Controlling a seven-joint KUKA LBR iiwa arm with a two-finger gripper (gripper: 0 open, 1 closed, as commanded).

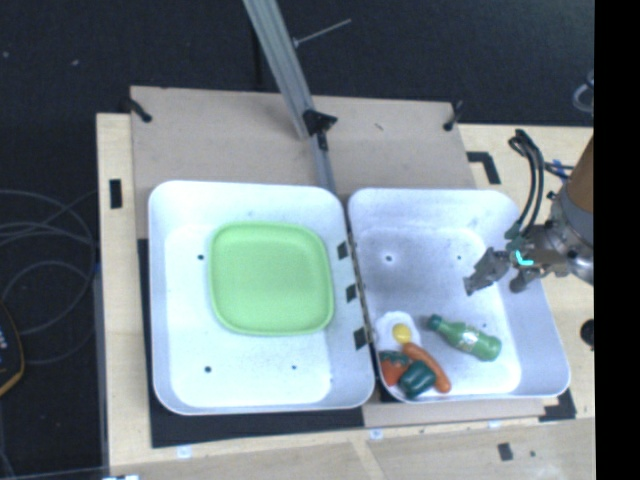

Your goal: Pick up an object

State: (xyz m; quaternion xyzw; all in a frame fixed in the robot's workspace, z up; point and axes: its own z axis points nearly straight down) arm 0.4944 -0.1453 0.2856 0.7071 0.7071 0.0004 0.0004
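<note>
With my tool [503, 274] open and empty above the right bin [420, 218], I should centre it over the green bottle [466, 337] before descending.

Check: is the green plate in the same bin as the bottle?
No: the green plate lies in the left bin, while the bottle lies in the right bin.

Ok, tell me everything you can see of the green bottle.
The bottle is small, shiny green, plastic-looking, with a pale band round its middle. It lies on its side on the floor of the right bin, neck pointing toward the upper left, near the front. It sits just right of the toy food pile, below the tool, which hangs apart from it.
</note>
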